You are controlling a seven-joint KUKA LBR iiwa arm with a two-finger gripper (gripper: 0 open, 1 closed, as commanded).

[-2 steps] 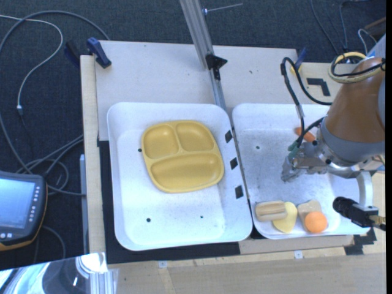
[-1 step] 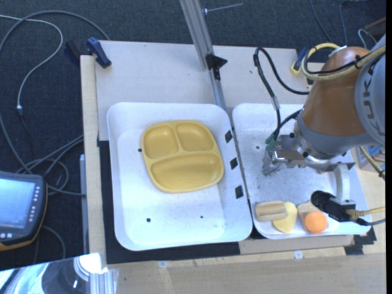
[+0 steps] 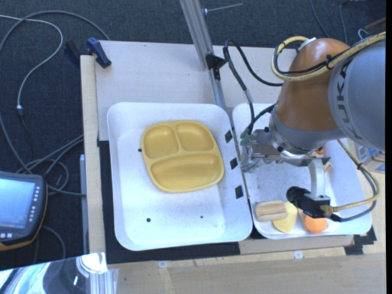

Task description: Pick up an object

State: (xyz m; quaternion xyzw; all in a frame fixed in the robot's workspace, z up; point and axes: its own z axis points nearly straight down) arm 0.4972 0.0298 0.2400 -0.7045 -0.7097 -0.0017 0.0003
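Yellow tray [image 3: 182, 155]: one, left bin [image 3: 177, 219]. Right bin [image 3: 275, 185]: bun [image 3: 271, 211], wedge [image 3: 284, 223], orange [image 3: 315, 225], one each.

Count on inspection: two bins, four loose items.
Two white bins side by side, the left bin [image 3: 122, 164] and the right bin [image 3: 275, 182]. Left bin: one yellow three-compartment plate [image 3: 182, 155], toward its far edge. Right bin: three items along its near edge, namely one tan bun-shaped piece [image 3: 271, 211], one pale yellow wedge [image 3: 285, 223] and one orange ball [image 3: 316, 224].
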